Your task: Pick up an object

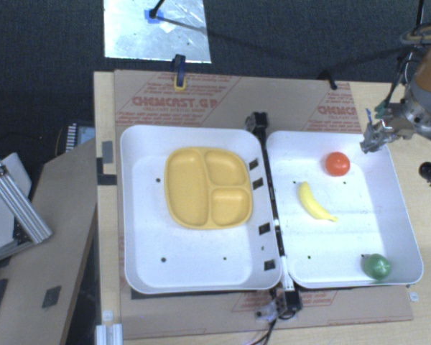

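Claw: we see the claw point(371, 141) at the far right rim of the right bin point(406, 225), hanging off the grey arm point(425, 103) that comes in from the right. Its tip is small and dark against the rim, and we cannot tell how it is set.

Claw load: we spot nothing carried under it.

Nearest thing: the orange ball point(337, 164) lies just to the left of the claw and a touch nearer us, close to the bin's back wall. We judge this the likeliest pick.

Second thing: the banana point(315, 203) lies near the bin's middle, further left and further toward us than the ball. Its long axis runs on a slant, from upper left to lower right.

Third thing: the green ball point(376, 266) sits in the front right corner of the same bin, well apart from the claw, almost straight toward us along the right wall.

Left bin: the left bin point(140, 250) holds a yellow divided tray point(207, 187), far across the centre divider from the claw.

Key relation: we reckon the whole move turns on a short shift left and a drop, since the orange ball is the near one. A round ball asks no special wrist turn; the banana would want the claw set across its slanted length.

Risk: the ball could roll off toward the back wall if nudged off centre.

Worktop: the worktop point(201, 95) shows brown board behind both bins.
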